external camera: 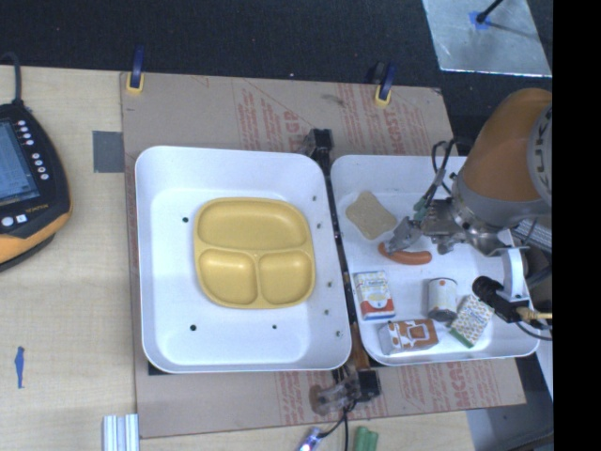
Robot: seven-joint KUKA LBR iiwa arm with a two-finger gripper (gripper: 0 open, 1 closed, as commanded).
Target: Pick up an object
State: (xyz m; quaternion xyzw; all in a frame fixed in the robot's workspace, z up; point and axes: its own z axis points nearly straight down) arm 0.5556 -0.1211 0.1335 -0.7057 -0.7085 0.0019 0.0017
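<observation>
Hotdog [408,255] under gripper [406,236], possibly touching; bread [370,215] beside.

An orange-red hot dog [408,256], probably a toy, lies flat in the right bin [376,350], near its middle.

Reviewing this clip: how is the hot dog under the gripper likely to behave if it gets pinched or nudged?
The hot dog is a slim, rounded shape lying flat in the right bin, so it will probably roll if nudged from the side. Its glossy surface suggests it may slip from the gripper. It looks small, likely light.
</observation>
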